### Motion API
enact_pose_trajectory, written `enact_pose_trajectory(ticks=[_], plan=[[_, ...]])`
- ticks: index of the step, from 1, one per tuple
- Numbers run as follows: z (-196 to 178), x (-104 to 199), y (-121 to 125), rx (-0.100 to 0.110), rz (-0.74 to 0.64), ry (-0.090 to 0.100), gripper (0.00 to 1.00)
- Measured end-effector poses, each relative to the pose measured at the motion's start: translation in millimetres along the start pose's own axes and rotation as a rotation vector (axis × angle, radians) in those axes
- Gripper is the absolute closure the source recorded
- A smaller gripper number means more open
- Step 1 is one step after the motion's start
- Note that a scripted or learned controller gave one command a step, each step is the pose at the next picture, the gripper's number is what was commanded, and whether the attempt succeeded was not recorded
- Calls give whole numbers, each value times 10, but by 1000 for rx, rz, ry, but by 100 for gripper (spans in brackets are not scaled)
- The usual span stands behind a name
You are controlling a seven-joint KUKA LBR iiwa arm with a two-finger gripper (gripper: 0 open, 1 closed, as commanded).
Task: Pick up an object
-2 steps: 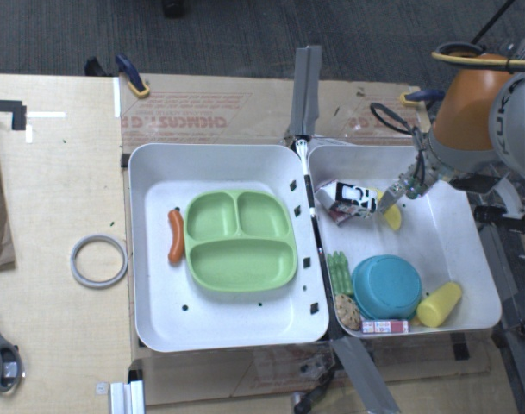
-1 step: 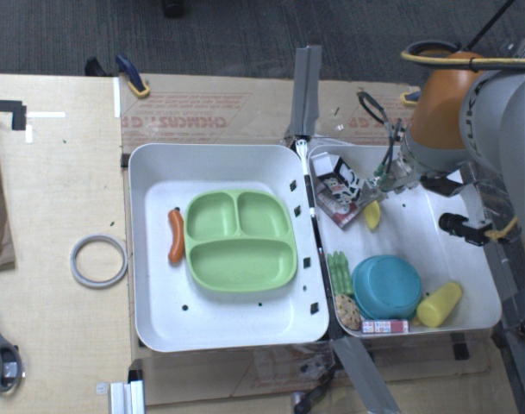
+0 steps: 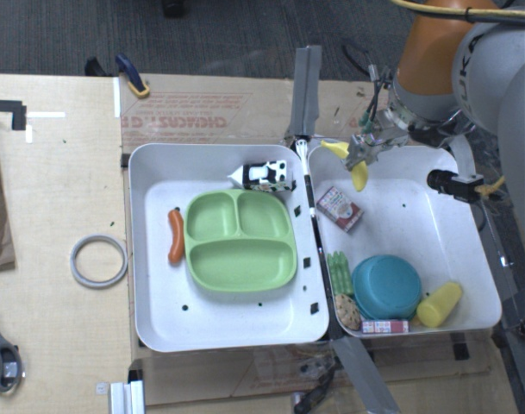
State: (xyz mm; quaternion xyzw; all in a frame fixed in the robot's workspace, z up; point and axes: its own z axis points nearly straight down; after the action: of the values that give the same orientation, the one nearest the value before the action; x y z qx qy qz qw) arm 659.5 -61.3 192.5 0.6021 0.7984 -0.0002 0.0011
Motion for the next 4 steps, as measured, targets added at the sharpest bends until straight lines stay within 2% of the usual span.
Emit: enact_pose_trajectory(ticks=[1,2,3,4], plan=[[4,-2,-3,1,0,0,0],[943,-401,-105,-4,-160,-2,0],[837,-400,-93,-7,-161,-2,100],[739,-410,-90,-8,-161,-4,100]])
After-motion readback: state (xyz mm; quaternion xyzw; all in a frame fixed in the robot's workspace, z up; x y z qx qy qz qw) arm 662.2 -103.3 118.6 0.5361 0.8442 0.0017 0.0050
